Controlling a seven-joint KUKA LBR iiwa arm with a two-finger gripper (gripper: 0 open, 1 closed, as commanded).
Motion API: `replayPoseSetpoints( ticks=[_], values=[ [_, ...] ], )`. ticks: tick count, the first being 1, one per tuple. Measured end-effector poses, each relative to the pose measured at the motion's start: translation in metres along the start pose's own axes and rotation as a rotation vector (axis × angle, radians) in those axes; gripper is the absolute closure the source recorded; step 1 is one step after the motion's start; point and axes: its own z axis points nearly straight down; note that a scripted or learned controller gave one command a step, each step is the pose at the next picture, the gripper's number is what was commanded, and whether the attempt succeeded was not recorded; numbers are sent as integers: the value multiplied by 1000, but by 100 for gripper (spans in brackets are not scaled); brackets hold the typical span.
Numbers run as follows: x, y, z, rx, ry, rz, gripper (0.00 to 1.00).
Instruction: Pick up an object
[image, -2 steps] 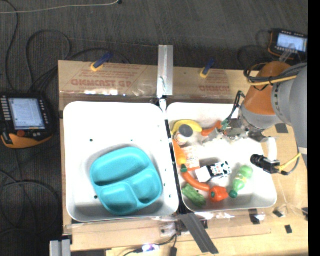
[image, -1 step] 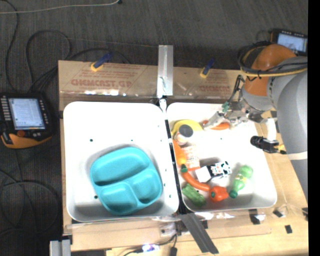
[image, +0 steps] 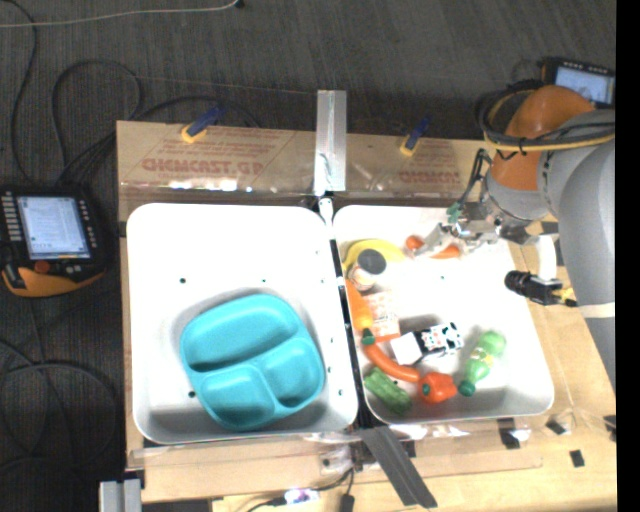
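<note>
Two bins sit side by side on the surface (image: 590, 400). The left bin (image: 160, 250) holds a divided tray (image: 250, 358) toward its front. The right bin (image: 520, 330) holds a cluster of small items (image: 415, 350) along its left and front. The pincer (image: 452, 238) hangs over the right bin's back edge. A handheld screen (image: 48, 235) lies left of the bins, off the surface

Floor: dark grey carpet (image: 250, 50), black cables (image: 60, 90) trailing.
Bench: wooden top (image: 580, 420), cardboard sheet (image: 230, 160) clamped behind.
</note>
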Motion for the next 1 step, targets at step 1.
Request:
replayPoseSetpoints(
  ticks=[1],
  values=[
    [41,-5,-103,-11,0,113,100]
  ],
)
